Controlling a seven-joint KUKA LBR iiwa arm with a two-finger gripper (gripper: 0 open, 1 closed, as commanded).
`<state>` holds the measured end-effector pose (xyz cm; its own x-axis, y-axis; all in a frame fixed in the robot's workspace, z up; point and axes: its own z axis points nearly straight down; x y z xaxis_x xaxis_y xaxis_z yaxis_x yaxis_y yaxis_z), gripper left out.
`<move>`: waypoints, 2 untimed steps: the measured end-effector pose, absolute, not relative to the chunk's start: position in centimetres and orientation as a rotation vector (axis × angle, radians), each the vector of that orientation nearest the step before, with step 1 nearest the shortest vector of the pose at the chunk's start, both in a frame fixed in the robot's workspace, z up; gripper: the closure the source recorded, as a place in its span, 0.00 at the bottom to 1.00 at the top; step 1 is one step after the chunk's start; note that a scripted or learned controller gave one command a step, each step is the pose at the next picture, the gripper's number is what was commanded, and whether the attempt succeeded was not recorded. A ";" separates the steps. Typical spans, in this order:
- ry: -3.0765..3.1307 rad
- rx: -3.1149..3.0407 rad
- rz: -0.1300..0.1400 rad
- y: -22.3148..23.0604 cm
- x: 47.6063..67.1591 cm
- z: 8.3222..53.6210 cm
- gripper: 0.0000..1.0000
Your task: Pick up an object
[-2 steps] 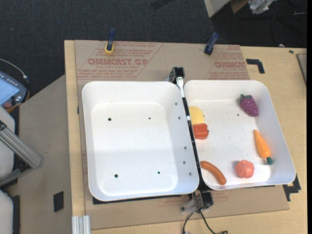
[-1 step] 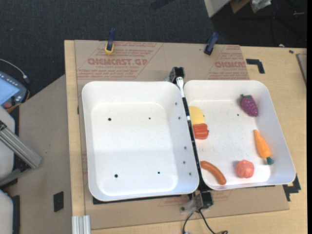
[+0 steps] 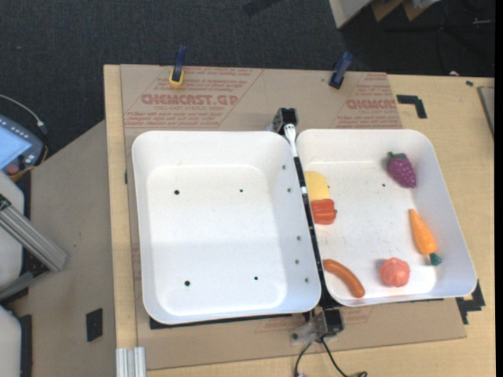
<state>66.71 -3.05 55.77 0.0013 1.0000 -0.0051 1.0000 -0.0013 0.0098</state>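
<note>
Two shallow, glossy white bins side by side on a cardboard-topped bench (image 3: 236, 93). Left bin (image 3: 212, 151) smooth and bare. Right bin (image 3: 369, 144) with toy foods: bumpy purple grapes (image 3: 402, 170) near far right corner, tapered carrot (image 3: 423, 235) along right wall, round tomato (image 3: 395, 272) and curved sausage (image 3: 344, 278) near front edge, yellow piece (image 3: 316, 184) and red pepper (image 3: 323, 211) against the dividing wall. Open floor mid-bin. Gripper state: cannot tell.

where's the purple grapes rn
In the camera view, the purple grapes lie in the right bin, near its far right corner, beyond the carrot.
</note>
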 end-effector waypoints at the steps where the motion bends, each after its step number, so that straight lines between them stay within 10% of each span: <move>1: 2.209 2.212 0.008 -3.0 66.7 56.9 1.00; 2: 2.220 2.227 -0.007 -4.9 66.6 53.3 1.00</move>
